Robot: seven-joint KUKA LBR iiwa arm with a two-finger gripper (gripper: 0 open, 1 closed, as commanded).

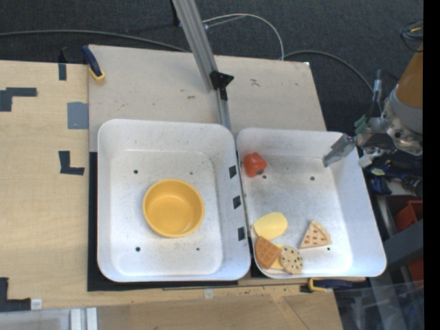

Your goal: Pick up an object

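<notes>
1. Bench (165, 88): I log a pale board top, with a lighter wood panel on the left carrying grey tape marks. Dark carpet and loose cables lie beyond its far edge.
2. Left bin (117, 184): shallow, white, speckled. It holds one yellow bowl (173, 207), upright, near the middle, with bare floor all round it.
3. Right bin (344, 212): same make, touching the left bin along the centre divide. Its far and middle floor are mostly bare; its things cluster at the near edge.
4. Arm (412, 95): I see it at the right, outside the right bin's far right corner.
5. Gripper (340, 150): grey, over the right bin's right rim. I cannot tell how it is set.
6. Metal pole (196, 33): slants up from the bins' far junction.
7. Near-edge group: yellow oval piece (270, 225), waffle piece (268, 253), pizza slice (315, 236), chip cookie (291, 259).
8. Red object (255, 163): small, rounded, alone near the right bin's far left corner, well apart from the gripper.
</notes>
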